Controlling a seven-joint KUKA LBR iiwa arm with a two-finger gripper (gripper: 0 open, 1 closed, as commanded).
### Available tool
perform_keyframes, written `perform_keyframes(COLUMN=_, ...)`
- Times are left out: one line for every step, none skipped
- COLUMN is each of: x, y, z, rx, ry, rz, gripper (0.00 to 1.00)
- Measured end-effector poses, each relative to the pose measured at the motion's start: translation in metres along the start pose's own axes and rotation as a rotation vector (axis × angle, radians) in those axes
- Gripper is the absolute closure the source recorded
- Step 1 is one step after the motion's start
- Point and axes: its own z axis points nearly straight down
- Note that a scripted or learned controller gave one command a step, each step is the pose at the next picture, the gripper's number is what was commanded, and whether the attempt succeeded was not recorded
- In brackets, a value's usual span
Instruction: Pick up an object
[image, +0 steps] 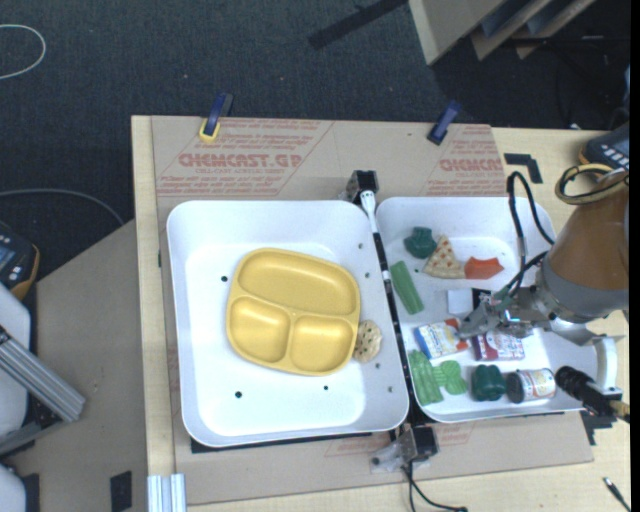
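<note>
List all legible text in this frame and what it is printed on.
"CHEMCAST GP", red, repeated on the bench's brown protective sheet; a second patch at the right bin is cut off.
Print on the small packet, red-and-white packet and bottle: too small to read.

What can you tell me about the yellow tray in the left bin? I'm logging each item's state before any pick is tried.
The yellow tray is a rounded, glossy, plastic-looking plate with three compartments: one long section across the top and two smaller ones below. It lies flat and right side up, turned slightly askew, near the middle of the left bin. Its compartments look bare. A small speckled cookie-like piece sits against its right edge, seemingly touching the rim. The gripper is over the right bin, apart from it.
</note>
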Motion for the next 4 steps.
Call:
perform_keyframes(x=-0.001, y=0.003, z=0.008, rx=-0.009, ry=-0.002, rz=0.000, gripper=0.00)
perform_keyframes(x=-0.002, y=0.006, z=-0.005, rx=-0.025, ry=-0.009, rz=0.000, gripper=1.00)
perform_keyframes(x=-0.002, y=0.012, z=-0.049, rx=-0.013, ry=-0.006, rz=-0.002, gripper=1.00)
perform_keyframes(x=-0.006, y=0.022, z=-0.108, rx=-0.015, ry=-0.007, rz=-0.002, gripper=1.00)
